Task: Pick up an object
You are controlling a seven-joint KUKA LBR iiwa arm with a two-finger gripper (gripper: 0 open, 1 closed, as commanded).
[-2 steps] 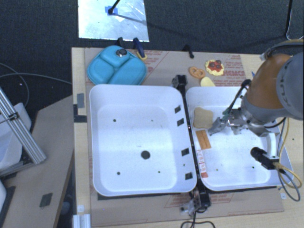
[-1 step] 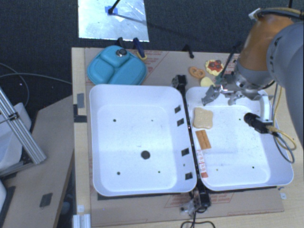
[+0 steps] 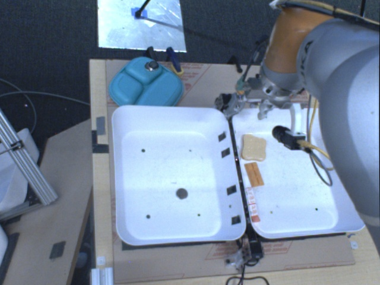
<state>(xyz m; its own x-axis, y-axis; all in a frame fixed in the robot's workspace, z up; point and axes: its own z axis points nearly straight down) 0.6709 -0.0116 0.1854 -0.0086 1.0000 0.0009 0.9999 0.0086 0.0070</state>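
- Camera view, gripper: the gripper point(image 3: 261, 108) hangs over the far edge of the right bin point(image 3: 332, 218), close to the divide between the two bins. Its mechanism is small and cluttered here; I cannot tell whether it is released or clenched, and nothing is seen held in it.
- Camera view, task's things: a pale tan slice, like bread point(image 3: 254, 148), lies flat on the right bin's floor just below the gripper, toward the near side. An orange strip point(image 3: 254, 174) lies just beyond the slice on the same line, further from the gripper, hard against the bin's left wall.
- Risk, in my judgement: both items are thin and flat, so a descent that stops short would close on air, and one that goes too deep would press into the bin floor.
- Risk: the strip sits tight against the wall, which could block one side of a grasp or nudge the strip away.
- Risk: a yellow cable point(image 3: 317, 153) loops down from the wrist to the gripper's right and could drag across the bin.
- Surroundings: the left bin point(image 3: 127, 218) lies to the gripper's left; a teal lidded container point(image 3: 146, 84) stands on the bench point(image 3: 104, 100) further left, behind that bin. Neither obstructs a descent.
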